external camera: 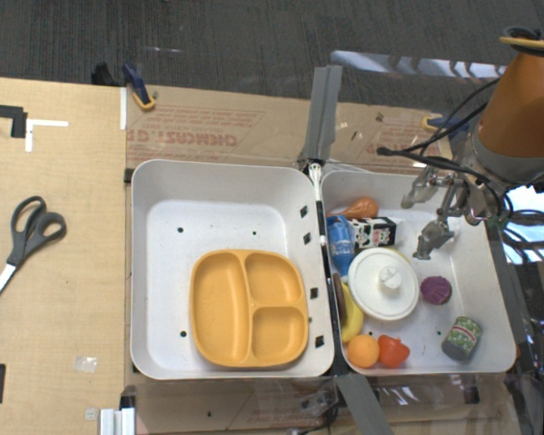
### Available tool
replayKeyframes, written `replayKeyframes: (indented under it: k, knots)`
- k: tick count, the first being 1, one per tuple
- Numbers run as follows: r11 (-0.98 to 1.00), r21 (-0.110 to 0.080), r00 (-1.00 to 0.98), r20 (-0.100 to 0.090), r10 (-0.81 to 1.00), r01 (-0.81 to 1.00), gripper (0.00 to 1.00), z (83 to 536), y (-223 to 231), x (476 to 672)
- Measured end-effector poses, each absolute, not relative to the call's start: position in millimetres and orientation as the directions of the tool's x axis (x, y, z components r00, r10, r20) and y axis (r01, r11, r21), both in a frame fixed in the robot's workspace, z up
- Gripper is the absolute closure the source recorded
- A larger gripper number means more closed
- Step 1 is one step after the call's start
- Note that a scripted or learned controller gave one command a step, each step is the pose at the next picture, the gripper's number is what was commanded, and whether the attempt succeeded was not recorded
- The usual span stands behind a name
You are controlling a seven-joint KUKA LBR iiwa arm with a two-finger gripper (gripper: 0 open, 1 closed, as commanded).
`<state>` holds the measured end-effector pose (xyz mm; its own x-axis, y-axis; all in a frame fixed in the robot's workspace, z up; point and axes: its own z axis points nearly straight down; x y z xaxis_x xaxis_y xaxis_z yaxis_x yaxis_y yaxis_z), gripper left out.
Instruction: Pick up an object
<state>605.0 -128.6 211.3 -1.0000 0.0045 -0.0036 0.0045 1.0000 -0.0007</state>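
The big grey arm (pixel 523 107) with its orange band comes in at the upper right of the frame, and its gripper (pixel 440 221) hangs down in the right middle with nothing between its fingers.

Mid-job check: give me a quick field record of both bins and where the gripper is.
left bin: yellow divided plate
right bin: white lid, purple ball, orange, banana, blue bottle, green can, small carton
gripper: over right bin's upper part, nothing seen held
bench, left: scissors
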Motion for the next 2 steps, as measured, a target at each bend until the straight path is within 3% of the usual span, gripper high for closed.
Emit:
replayKeyframes:
  k: [1,2]
  knots:
    - [0.952,0.001,-0.952,-0.008,0.307,0.307,0.0,119,-106,610.8]
    - [0.928,0.001,-0.928,-0.007,0.373,0.373,0.0,106,-102,628.2]
